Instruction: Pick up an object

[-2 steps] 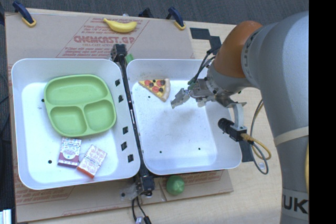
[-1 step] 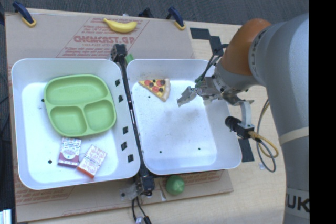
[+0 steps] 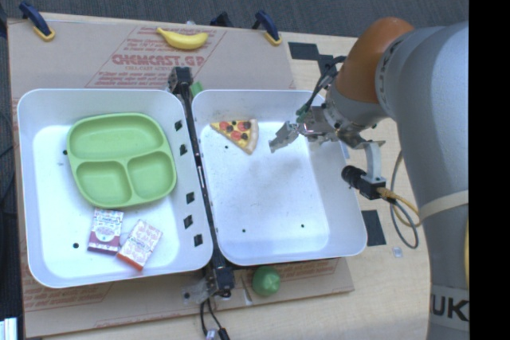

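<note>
Two shallow white plastic bins lay side by side; we took the right bin [image 3: 319,227] as the working one, since the grey arm with its orange band [image 3: 398,84] reached over its right rim. The two-finger gripper [image 3: 280,138] hung over the bin's upper half with nothing between its fingers, which appeared slightly parted. The task's thing, a small triangular toy pizza slice with red and dark toppings [image 3: 237,132], lay flat on the bin floor just to the view's left of the fingertips, near but apart. Its long axis ran from the crust at upper left to the tip at lower right. We judged that a short leftward shift and descent remained.
</note>
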